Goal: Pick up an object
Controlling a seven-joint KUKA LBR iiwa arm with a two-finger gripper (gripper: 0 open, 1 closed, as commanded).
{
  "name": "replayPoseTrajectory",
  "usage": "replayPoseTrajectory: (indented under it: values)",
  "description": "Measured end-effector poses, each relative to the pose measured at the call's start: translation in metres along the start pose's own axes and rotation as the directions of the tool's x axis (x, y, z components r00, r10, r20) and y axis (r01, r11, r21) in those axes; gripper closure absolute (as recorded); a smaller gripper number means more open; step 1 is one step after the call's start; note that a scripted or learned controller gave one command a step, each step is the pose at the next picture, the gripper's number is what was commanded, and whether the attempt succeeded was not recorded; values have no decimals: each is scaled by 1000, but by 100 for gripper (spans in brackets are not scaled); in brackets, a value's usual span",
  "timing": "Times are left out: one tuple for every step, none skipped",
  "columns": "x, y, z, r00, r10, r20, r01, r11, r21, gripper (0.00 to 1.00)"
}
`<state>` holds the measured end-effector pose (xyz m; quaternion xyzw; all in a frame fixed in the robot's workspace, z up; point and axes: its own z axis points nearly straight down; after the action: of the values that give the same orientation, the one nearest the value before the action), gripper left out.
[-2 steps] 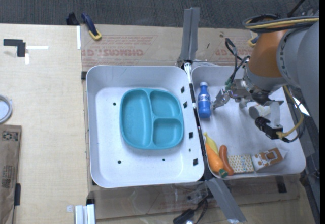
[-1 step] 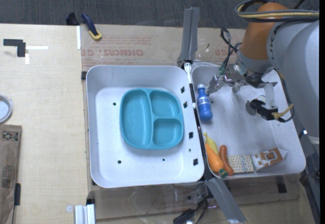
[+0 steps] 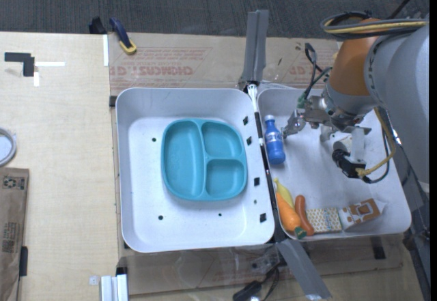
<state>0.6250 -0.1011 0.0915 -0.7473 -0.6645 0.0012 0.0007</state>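
**Carrot Nearest, Arm Above the Right Bin**

Carrot [image 3: 287, 214] lies at the right bin's [image 3: 382, 187] front-left corner, hot dog [image 3: 304, 216] and 2 snack packets [image 3: 341, 216] beside it. Blue bottle [image 3: 274, 140] lies along its left wall. Gripper [image 3: 315, 119] hovers rear-centre; whether it is wide or narrow, I cannot tell.

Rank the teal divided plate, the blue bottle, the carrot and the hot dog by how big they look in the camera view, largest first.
1. Teal divided plate, by far the largest.
2. Blue bottle.
3. Carrot, close to the bottle, so that order is unsure.
4. Hot dog, the smallest.
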Motion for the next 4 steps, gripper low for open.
replayPoseTrajectory:
  values:
    - [2,-22,0,995,101,-1,-101,995,1,0]
    - [35,30,-101,997,-76,1,76,997,-3,0]
    - [-6,35,-1,955,-297,2,297,955,-3,0]
    - [-4,2,-1,959,-282,1,282,959,-2,0]
